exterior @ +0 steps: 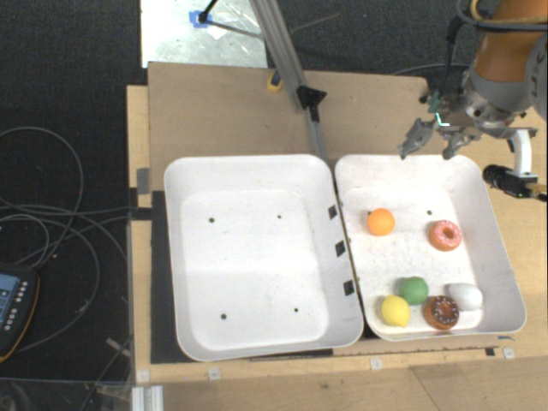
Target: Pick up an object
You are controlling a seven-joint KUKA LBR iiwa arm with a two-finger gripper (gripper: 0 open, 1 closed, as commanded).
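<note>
Pick not begun: we log the gripper (432, 145) spread and bare above the right bin's (501, 255) far rim, orange ball (381, 222) and pink doughnut (444, 235) untouched.

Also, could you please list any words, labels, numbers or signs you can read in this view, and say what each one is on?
No text can be read in this view.
The handheld control pendant at the left edge has a screen and buttons, all too small and blurred to read.
The black clips between the two white bins carry no visible lettering.
The blue tape on the floor panel is blank.
</note>
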